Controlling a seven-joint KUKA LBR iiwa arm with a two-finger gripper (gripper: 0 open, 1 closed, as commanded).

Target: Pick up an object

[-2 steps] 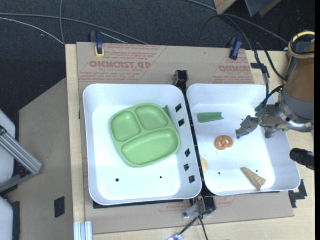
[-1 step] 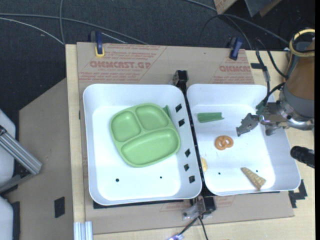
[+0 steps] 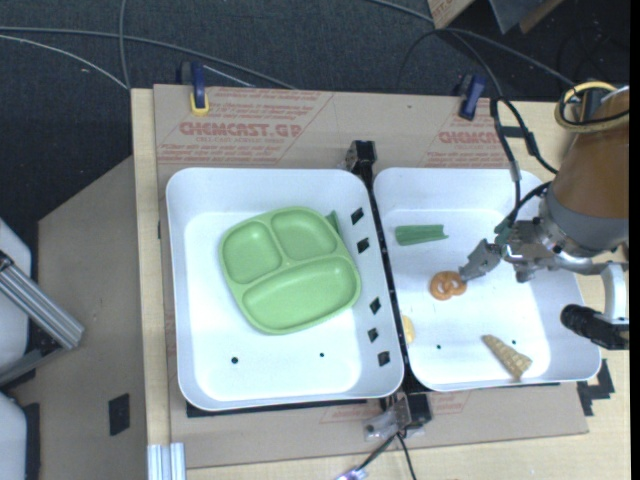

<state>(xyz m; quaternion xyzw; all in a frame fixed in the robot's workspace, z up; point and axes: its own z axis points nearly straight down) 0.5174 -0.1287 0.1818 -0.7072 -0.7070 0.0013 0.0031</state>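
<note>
Gripper (image 3: 474,267) over right bin (image 3: 480,190), claw state can't tell; tip just right of orange ring (image 3: 447,287).

Grey arm with orange band entering from right, tool (image 3: 478,265) angled down-left

Two white bins side by side on a brown board. Left bin (image 3: 200,298): green divided plate (image 3: 290,268), three compartments, lying flat near centre. A black divider strip (image 3: 375,268) runs between the bins. The board (image 3: 250,128) carries red lettering along its far edge, with a blue clamp (image 3: 198,86) at far left and another (image 3: 470,94) at far right. Grey cables (image 3: 120,38) cross the dark floor beyond.
</note>
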